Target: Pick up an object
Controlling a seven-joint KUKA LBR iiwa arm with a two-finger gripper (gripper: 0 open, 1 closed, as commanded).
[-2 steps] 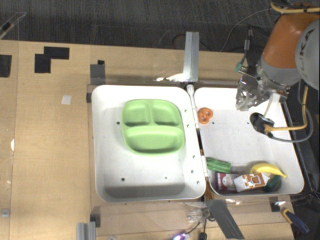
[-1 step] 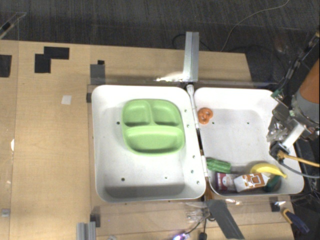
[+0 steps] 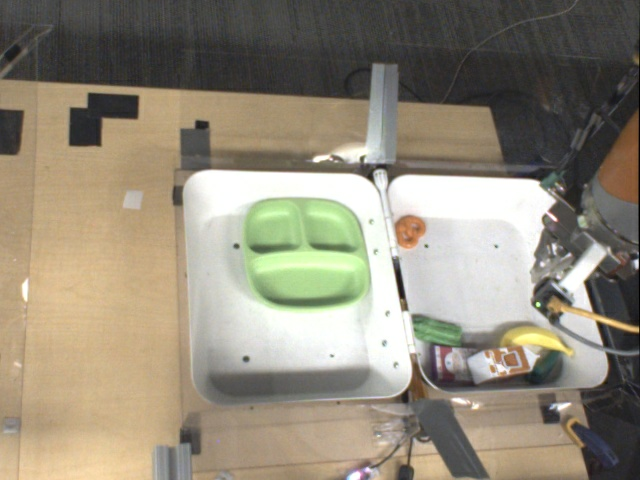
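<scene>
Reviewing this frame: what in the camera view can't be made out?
- Gripper: too small and cluttered in the camera view to judge.
- Carton: label print too small to read.
- Dark item: mostly hidden behind the banana.
- Orange object: too blurred to identify.

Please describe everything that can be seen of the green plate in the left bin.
The green plate is a light green divided tray with rounded corners, and it looks like matte plastic. It has three compartments: two smaller ones on the far side and one wide one on the near side, and all three hold nothing. It lies flat, right side up, slightly turned, near the middle of the left bin, a little toward the far side. It rests on the bin floor, and nothing else touches it.
</scene>
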